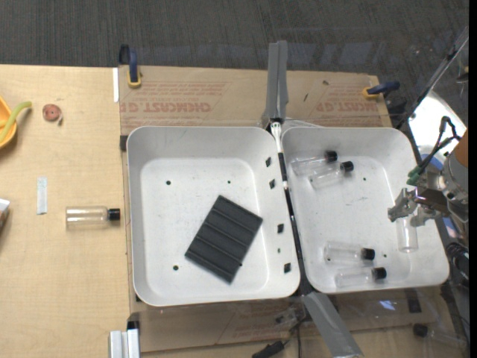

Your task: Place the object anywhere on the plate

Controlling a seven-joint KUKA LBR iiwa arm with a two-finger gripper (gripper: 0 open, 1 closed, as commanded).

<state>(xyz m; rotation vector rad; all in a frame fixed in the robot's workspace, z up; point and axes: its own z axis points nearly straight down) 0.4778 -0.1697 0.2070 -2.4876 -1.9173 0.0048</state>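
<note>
Camera view:
Gripper [409, 218]: at right bin's [425, 278] right edge, pinching a clear vial [408, 235] that hangs upright below the fingers.
Plate [223, 239]: dark ribbed rectangle, flat in left bin [141, 222], tilted, well apart from gripper.
Other vials: two near right bin's top [328, 168], two near its bottom [356, 263], black caps.
Bench: one vial [92, 215] left of bins.

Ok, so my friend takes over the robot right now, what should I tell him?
Gripper: low at the right side of the right bin; too unclear to say whether it holds anything.
Plate: dark, ribbed, lying askew in the left bin.
Vials: four clear ones with black caps lie in the right bin, two at the back, two at the front.
Done: no vial is on the plate yet.
Left: grab one vial, carry it over, and set it on the plate.
</note>
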